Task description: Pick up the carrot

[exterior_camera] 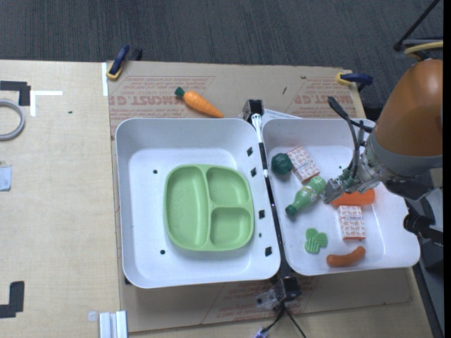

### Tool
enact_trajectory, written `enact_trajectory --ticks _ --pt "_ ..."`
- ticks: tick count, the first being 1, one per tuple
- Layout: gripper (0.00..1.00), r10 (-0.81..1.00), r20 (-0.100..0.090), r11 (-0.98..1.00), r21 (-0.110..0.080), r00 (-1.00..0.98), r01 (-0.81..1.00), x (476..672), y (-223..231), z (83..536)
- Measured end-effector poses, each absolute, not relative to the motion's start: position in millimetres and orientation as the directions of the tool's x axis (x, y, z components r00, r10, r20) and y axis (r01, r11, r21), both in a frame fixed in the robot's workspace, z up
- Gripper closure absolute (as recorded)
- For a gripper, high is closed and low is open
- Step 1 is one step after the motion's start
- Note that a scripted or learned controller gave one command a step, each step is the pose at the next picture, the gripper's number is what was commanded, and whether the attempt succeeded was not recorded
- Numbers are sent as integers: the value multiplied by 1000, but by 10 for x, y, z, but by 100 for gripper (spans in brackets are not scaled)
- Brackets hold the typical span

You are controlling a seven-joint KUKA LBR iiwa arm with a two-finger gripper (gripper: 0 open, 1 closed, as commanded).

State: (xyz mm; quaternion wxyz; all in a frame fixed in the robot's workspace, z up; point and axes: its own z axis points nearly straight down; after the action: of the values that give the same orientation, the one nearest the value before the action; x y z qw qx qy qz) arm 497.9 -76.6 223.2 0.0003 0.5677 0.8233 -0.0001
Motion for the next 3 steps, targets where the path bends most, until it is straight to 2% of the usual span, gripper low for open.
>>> enact_trajectory --ticks 1,2,3 --pt "100 953 -1 302 0 -302 953 4781 -1727 1962" --pt "100 970 0 244 0 -244 970 4906 -1316 921" --pt "100 983 -2 186 2 -186 983 4894 -1683 2204"
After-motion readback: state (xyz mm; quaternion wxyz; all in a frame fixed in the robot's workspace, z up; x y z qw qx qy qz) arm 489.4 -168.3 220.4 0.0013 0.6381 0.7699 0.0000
